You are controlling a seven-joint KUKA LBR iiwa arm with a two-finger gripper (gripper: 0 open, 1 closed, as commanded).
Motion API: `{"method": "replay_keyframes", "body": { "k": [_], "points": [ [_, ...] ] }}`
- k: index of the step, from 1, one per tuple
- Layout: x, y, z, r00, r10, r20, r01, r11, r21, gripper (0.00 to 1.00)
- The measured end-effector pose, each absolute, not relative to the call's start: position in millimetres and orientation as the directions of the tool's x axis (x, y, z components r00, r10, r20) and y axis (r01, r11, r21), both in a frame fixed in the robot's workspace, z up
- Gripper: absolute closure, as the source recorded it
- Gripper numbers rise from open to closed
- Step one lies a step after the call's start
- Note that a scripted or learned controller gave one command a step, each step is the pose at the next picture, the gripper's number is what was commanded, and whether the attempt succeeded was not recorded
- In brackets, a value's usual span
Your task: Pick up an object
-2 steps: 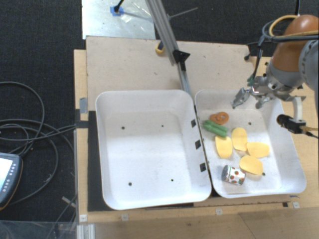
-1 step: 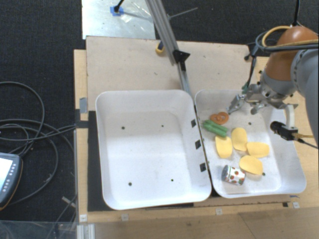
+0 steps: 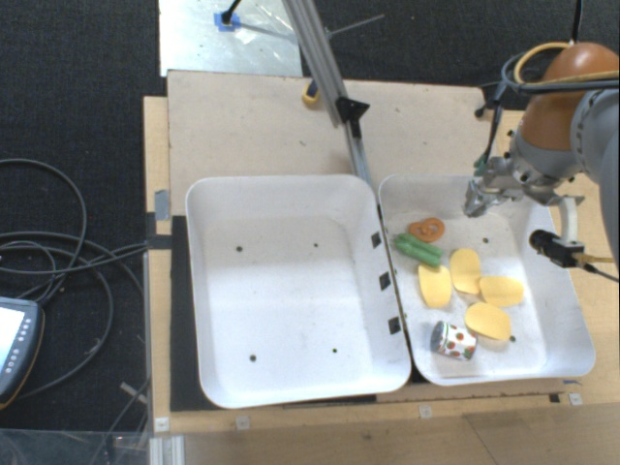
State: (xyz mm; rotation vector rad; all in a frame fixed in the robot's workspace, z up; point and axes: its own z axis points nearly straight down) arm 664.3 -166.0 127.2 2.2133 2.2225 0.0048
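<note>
**Risk of a miss or a pinch in the crowded right bin**

Largest first: table carrying two white bins side by side, left bin at nine o'clock, right bin at three. Grey arm reaching in from three o'clock, tool hanging over the right bin's far end, toward twelve o'clock of the clutter. Cannot tell how the tool stands, wide or narrow (too small and seen from above); nothing seen held.

Candidate things all in the right bin, at about six o'clock from the tool: four yellow pieces packed together, some touching; green piece just at eleven o'clock of them, touching the orange-brown piece; small patterned cup lying near the bin's near wall.

Likely trouble, judged from the layout: flat yellow pieces lying low, so easily slid aside instead of gripped; close packing, so two caught at once or a neighbour knocked away; cup near the wall, so little room for a descent there.
</note>
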Motion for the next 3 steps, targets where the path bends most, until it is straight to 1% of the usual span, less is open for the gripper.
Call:
{"method": "replay_keyframes", "body": {
  "k": [1,2,3],
  "points": [
    [674.4,-159,183,-0.007,1.0,-0.002,1.0,0.007,0.009,1.0],
    [678.6,-149,236,-0.007,1.0,-0.002,1.0,0.007,0.009,1.0],
    [680.2,-150,285,-0.006,1.0,-0.002,1.0,0.006,0.008,1.0]
  ]
}}
